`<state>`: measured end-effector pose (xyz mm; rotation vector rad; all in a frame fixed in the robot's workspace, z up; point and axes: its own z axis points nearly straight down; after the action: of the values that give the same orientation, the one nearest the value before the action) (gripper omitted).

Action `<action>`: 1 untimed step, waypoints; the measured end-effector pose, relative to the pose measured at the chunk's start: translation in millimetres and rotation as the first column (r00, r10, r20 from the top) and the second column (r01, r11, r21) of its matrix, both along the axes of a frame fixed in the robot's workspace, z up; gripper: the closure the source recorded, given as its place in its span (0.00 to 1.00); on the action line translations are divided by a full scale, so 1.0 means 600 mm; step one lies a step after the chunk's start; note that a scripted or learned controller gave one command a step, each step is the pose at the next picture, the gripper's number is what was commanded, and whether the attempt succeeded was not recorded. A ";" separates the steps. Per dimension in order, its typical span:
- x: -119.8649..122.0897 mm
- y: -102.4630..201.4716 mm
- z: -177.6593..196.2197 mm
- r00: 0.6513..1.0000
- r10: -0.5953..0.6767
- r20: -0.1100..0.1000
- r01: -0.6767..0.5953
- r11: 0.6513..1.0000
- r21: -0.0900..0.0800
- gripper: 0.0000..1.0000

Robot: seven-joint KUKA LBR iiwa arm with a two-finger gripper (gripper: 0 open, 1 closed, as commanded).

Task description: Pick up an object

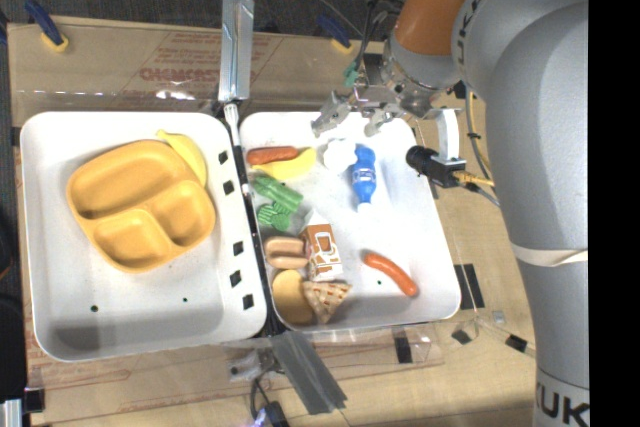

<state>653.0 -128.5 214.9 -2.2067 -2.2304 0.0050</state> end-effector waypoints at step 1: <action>-0.131 -0.032 -0.167 0.999 -0.045 -0.006 0.045 0.999 0.000 0.00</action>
<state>574.6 -147.8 114.6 -2.2532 -2.1765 0.0115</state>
